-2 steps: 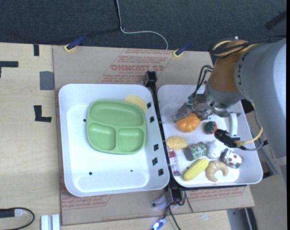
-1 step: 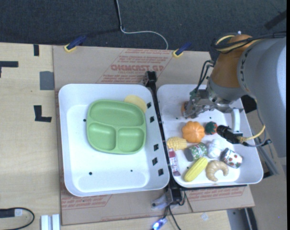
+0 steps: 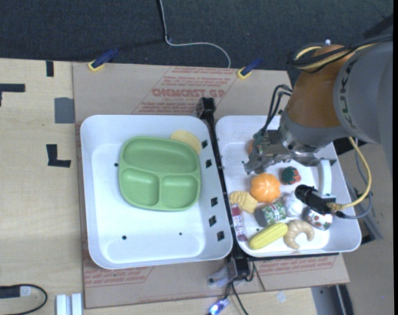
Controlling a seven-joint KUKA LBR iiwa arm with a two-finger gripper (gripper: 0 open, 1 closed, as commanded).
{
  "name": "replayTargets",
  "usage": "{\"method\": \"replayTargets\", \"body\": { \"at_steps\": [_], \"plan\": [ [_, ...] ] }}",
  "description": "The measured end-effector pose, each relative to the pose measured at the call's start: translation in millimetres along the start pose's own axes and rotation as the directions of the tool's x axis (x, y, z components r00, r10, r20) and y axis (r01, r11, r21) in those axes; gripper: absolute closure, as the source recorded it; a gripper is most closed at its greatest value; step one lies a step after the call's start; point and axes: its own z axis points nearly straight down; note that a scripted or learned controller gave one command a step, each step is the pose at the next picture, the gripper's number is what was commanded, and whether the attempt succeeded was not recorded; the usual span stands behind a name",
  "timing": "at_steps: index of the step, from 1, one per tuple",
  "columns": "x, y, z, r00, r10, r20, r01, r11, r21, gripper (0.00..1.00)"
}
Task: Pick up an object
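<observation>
Arm (image 3: 330,90) reaches from right; gripper (image 3: 261,155) lowered.

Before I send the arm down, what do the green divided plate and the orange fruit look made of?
The green three-compartment plate in the left white bin looks like moulded plastic: one even matte colour, soft rounded ridges. The round orange toy fruit in the right white bin also seems plastic, perhaps rubbery: smooth skin with a dull highlight. Neither can be confirmed by sight alone.
</observation>
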Motion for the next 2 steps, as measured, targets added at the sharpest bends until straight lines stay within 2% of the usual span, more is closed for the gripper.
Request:
{"method": "replayTargets", "body": {
  "at_steps": [1,2],
  "plan": [
    [71.5,-32.8,5.4,1.000,-0.001,0.000,0.001,1.000,0.003,1.00],
    [139.9,16.0,-119.1,1.000,-0.004,0.000,0.004,1.000,-0.015,1.00]
  ]
}}
